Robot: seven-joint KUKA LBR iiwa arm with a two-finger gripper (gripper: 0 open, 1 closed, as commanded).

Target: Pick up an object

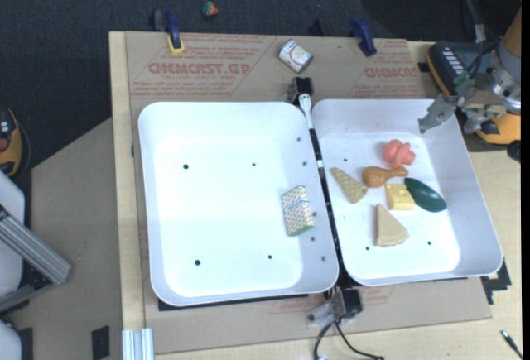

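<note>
The gripper [432, 120], whose state I cannot tell, hangs over the right bin's [464, 261] far right corner, with the pink toy [399, 152], the nearest of the cluster mid-bin, lying toward the surface's near-left.

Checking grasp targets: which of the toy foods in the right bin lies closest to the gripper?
The pink toy, topmost of the cluster, lies nearest the gripper; the other pieces lie farther down the right bin.
</note>
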